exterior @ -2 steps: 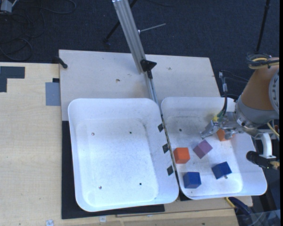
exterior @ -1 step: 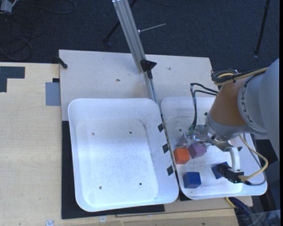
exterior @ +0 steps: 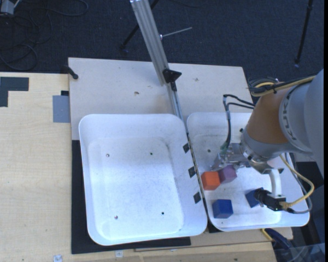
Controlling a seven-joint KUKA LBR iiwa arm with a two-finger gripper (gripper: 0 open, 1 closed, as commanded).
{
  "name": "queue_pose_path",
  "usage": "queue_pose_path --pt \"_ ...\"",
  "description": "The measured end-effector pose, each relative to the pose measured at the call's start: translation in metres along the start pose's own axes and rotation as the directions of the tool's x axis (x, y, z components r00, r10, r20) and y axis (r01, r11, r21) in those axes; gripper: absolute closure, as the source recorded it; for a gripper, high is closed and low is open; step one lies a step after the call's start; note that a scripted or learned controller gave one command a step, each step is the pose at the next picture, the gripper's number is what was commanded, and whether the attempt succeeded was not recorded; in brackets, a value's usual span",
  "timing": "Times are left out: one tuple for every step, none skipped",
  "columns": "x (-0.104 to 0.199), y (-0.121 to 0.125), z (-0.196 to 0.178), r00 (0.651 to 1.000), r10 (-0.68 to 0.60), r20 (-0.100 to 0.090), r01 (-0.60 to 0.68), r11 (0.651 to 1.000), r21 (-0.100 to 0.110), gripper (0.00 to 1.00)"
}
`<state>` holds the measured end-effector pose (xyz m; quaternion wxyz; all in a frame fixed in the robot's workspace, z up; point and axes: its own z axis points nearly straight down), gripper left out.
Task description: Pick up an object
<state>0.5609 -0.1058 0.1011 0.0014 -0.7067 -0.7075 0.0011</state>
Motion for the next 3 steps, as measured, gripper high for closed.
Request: queue_pose_path --pt "0.023 -0.010 -0.093 1.000 -0.001 0.000 0.001 1.000 -0.008 1.00" --pt "0.103 0.019 -0.089 1.000 -0.006 -0.003 0.006 1.000 -0.002 1.00" --pt "0.164 0.057 -0.122 1.000 -0.004 -0.001 0.004 1.000 -0.006 1.00"
